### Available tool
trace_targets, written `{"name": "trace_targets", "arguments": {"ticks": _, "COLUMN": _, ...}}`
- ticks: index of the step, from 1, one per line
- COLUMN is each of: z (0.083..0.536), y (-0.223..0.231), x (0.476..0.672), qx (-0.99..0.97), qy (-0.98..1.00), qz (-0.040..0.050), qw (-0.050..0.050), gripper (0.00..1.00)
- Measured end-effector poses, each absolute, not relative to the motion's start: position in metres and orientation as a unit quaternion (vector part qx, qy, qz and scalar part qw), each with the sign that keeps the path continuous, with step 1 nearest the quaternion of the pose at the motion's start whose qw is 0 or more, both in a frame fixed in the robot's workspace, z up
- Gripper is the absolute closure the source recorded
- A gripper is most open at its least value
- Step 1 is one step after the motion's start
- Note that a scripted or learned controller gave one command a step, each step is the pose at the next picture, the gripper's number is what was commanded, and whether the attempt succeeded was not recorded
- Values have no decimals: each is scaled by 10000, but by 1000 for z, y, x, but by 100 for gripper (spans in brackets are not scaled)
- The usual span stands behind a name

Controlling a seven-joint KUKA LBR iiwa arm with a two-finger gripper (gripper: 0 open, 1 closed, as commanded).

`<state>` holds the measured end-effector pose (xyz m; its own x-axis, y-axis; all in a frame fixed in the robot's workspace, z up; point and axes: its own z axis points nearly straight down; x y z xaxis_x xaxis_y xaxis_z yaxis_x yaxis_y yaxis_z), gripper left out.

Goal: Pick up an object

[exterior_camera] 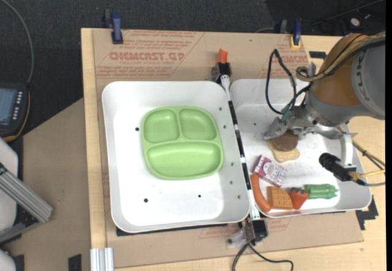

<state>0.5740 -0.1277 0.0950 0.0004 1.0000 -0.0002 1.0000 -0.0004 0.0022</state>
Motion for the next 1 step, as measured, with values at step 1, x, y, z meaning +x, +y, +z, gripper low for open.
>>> {"name": "trace_targets", "arguments": {"ticks": 1, "z": 191, "y": -58, "x": 605, "qx": 7042, "qy": 7100, "qz": 45, "qw": 39, "gripper": 100}}
